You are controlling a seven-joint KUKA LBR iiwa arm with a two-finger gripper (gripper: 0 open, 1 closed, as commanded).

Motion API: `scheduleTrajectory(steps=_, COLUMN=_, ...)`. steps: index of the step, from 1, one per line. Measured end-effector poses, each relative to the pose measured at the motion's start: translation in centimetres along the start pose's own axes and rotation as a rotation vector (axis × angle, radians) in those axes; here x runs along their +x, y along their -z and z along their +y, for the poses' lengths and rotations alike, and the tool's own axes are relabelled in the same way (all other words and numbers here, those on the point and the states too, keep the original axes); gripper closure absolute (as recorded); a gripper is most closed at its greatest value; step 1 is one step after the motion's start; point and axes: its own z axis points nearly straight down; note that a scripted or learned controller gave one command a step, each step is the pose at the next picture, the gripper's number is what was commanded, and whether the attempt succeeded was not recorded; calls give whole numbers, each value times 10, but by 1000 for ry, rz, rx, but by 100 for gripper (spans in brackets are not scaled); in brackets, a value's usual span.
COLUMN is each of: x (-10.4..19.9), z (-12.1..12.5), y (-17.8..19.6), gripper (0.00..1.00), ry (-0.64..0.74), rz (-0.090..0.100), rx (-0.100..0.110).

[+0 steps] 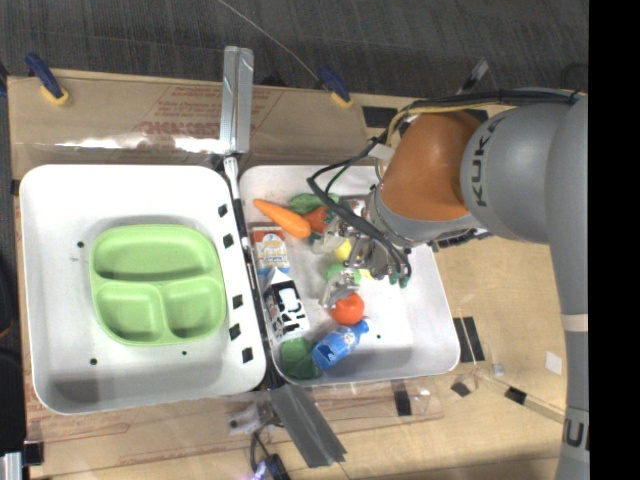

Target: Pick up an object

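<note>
My gripper (pixel 345 268) reaches down into the right bin (pixel 425 318), among the toys near its middle. Just below its tip lies a small orange-red ball (pixel 348 310). A toy carrot (pixel 283 217) with a green top lies at the bin's upper left. A blue bottle (pixel 338 345) and a dark green piece (pixel 299 358) lie near the front edge. A black-and-white card (pixel 287 306) and a small printed packet (pixel 271 251) lie along the left wall. The wrist hides the fingers.
The left bin (pixel 60 228) holds a light green divided tray (pixel 158 281). A metal bar (pixel 237 98) stands upright behind the divider between the bins. Cables loop over the right bin's back. Bare bin floor lies right of the ball.
</note>
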Motion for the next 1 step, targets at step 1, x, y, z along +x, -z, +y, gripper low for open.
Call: scheduleTrajectory(steps=1, x=-10, z=-10, y=-10, gripper=0, ry=-114, rz=-4, rx=1)
